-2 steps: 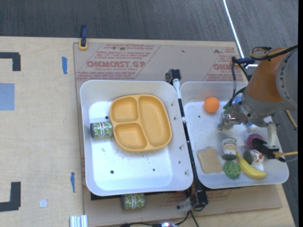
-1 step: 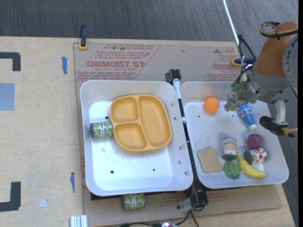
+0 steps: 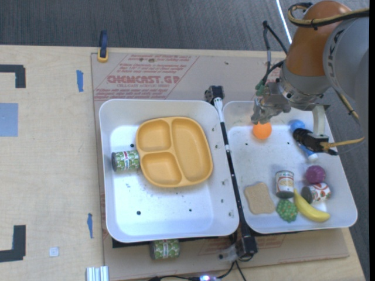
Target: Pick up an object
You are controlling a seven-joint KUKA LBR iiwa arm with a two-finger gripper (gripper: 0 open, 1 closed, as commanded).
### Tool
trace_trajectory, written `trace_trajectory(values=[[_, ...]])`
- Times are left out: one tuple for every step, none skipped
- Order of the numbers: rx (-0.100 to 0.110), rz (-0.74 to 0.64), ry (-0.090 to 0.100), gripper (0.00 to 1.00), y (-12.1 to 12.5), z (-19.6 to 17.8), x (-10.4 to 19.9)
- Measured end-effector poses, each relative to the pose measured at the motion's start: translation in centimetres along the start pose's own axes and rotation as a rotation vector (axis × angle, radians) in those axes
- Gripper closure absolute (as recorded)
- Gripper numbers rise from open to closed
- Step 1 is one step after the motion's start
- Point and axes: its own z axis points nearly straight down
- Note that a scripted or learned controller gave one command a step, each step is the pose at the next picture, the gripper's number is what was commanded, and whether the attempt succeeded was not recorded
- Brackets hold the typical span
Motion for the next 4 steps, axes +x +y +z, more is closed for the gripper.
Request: trace_trajectory(values=[[0.007, 0.004, -0.002, 1.0, -6.7, 8.6, -6.2], [0.002, 0.003, -0.003, 1.0, -7.8, 7.4, -10.7], [0.004, 0.001, 0.0, 1.0, -8.2, 5.5, -7.3], [0.008, -0.005, 0.012, 1.0, -12.4, 8.9, -13.6]])
